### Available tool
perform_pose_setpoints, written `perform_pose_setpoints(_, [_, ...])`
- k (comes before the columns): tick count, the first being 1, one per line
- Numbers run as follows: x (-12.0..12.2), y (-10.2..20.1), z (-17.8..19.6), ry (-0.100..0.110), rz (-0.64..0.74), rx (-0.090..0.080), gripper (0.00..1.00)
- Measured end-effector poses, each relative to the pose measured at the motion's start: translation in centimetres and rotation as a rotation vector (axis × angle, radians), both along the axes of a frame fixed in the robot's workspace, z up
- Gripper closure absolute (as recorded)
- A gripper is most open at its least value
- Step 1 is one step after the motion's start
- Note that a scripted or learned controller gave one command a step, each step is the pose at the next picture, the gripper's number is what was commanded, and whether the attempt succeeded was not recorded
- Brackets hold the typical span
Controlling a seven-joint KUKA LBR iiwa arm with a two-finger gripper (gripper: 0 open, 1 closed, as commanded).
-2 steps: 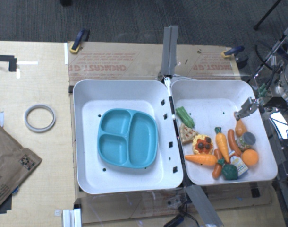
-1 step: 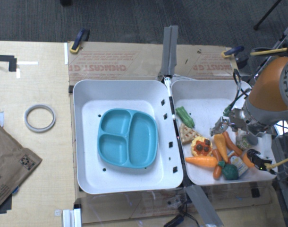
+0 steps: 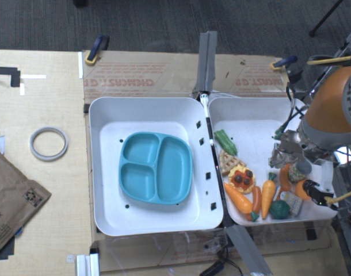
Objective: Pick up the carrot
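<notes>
Two white bins on my cardboard-covered table (image 3: 135,73), grey carpet (image 3: 164,10) beyond.
My fingers (image 3: 282,161) hang near the carrot (image 3: 268,195); I cannot tell their spread.

The bench (image 3: 43,96) carries two white bins side by side: the left bin (image 3: 100,171) mid-bench, the right bin (image 3: 250,117) toward the right edge. A tape ring (image 3: 49,143) and a brown cardboard box (image 3: 11,203) lie near its left edge.
</notes>
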State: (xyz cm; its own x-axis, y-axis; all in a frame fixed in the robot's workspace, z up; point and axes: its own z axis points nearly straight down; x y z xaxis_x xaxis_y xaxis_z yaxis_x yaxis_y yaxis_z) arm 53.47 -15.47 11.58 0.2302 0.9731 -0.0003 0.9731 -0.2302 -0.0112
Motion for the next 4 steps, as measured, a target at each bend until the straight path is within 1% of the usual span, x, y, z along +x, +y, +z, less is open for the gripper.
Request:
perform_pose_setpoints(1, [0.0,0.0,0.0,0.0,0.0,0.0,0.0])
perform_pose_setpoints(2, [-5.2,0.6,-2.7,-0.003,-0.156,-0.002,0.0])
perform_pose_setpoints(3, [-4.9,0.6,-2.0,-0.005,-0.157,-0.002,1.0])
perform_pose_setpoints(4, [-1.2,3.9,9.8,-0.004,0.015,-0.004,1.0])
